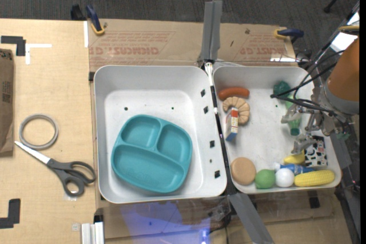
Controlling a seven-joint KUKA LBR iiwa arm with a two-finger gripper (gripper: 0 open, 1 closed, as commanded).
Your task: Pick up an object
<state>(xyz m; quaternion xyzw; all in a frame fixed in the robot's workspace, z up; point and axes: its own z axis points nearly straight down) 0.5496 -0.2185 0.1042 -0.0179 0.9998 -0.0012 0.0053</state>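
My gripper (300, 126) hangs low over the right side of the right bin (260, 74), at the end of the arm with the orange band (349, 74). It is open, and a small teal piece (295, 130) shows just below it; I cannot tell whether they touch. Close under it lie a black-and-white cow-patterned toy (315, 153) and a small yellow piece (295, 158). A green toy (281, 88) lies at the back of the bin. A corn cob (314, 178) rests along the front wall.
The right bin also holds a sausage (234, 92), a tan shrimp-like toy (238, 108), a small carton (232, 126), a tan bun (243, 170), a green ball (265, 178) and a white ball (284, 177). A teal divided plate (151, 152) fills the left bin (108, 88). Scissors (60, 168) and a tape ring (39, 130) lie on the bench.
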